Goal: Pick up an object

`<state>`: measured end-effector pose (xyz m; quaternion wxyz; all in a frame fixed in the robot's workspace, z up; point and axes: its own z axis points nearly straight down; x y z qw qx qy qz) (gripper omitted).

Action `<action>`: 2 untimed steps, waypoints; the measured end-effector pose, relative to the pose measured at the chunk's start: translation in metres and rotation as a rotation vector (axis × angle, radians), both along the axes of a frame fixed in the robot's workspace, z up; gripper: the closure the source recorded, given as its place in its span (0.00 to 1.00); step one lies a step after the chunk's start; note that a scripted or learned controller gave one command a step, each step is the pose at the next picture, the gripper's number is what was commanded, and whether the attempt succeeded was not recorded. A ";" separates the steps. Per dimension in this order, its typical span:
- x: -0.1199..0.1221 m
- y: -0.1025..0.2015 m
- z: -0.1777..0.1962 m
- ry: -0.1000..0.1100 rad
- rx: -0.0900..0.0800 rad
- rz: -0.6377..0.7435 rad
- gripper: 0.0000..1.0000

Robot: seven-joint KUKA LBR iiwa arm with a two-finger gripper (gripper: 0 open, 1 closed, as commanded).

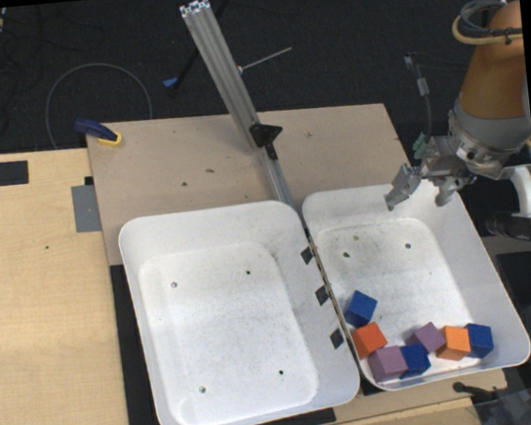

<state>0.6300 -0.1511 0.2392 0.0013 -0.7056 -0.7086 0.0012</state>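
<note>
Grey gripper point(423, 188) over right bin's point(503, 271) far edge, jaws apart, holding nothing; coloured blocks point(417, 340) near front

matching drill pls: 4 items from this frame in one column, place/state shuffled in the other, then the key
Items
1. gripper
2. lone blue cube
3. left bin
4. blue clamp

Places/states
A. on the bench's far left corner, outside both bins
B. fingers spread, over the right bin's far rim
C. nearest the divider, just beyond an orange cube
D. no blocks inside

Pairs: 1-B, 2-C, 3-D, 4-A
</note>
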 end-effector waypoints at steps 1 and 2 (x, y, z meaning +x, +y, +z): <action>-0.065 0.008 -0.061 0.008 0.003 -0.005 0.00; -0.113 -0.053 -0.121 0.007 0.001 -0.011 0.00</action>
